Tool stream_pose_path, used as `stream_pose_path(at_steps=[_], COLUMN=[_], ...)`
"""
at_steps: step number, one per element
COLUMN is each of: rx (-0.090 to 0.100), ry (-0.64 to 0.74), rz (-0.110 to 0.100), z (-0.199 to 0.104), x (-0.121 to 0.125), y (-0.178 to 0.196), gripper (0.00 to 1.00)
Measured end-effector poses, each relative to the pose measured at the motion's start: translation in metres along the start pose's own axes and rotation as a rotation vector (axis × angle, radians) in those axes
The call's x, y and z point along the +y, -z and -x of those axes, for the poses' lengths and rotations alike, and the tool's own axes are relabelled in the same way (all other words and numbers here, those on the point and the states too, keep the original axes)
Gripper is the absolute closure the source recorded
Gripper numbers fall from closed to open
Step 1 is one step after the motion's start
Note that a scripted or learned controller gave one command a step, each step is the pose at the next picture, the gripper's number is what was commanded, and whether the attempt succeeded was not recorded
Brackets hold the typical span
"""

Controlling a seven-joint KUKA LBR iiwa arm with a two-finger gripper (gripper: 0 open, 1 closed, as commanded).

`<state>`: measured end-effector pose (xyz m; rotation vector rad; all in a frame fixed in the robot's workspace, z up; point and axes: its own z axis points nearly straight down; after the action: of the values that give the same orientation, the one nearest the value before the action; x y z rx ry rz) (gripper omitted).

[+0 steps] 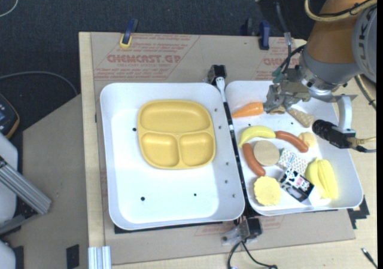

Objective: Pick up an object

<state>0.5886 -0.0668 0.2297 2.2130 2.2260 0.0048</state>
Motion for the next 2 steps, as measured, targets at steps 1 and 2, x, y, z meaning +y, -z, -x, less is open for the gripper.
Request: stream_pose_path(at_steps=[1,2], rx=[-0.001,0.000], ry=[-0.003,-0.005], rz=[0.000,-0.008], z=[-0.023,-0.029], x=[0.014,0.007], y=[0.004,-0.008], gripper=[1.00,1.00])
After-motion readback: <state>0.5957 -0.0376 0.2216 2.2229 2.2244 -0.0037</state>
